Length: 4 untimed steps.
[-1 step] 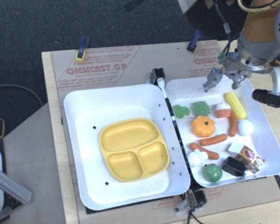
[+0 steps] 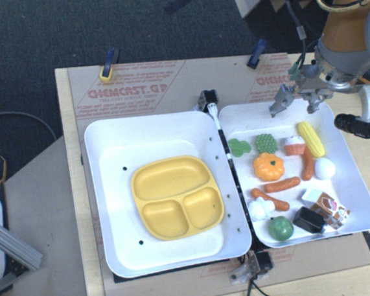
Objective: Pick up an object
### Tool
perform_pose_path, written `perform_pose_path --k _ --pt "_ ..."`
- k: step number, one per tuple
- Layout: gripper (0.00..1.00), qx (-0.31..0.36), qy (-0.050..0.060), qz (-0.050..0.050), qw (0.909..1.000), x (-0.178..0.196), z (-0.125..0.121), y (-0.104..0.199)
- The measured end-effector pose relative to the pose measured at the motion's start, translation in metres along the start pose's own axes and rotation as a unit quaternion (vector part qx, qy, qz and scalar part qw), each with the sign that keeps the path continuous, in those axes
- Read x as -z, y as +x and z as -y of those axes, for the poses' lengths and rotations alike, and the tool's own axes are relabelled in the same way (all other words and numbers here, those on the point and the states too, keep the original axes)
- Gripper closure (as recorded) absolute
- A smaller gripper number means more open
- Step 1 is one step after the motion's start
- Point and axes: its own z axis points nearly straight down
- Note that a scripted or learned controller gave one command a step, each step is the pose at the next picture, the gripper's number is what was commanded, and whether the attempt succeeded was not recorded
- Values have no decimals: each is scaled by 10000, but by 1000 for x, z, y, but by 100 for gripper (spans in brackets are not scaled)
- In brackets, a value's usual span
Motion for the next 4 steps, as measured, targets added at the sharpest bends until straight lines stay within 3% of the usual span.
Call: perform_pose_path --k 2,3,4 --pt "0 13 22 -6 10000 -124 0 10" --pt "0 7 15 -4 10000 -129 0 11" --pt "100 4 -5 -2 10000 -118 -1 11"
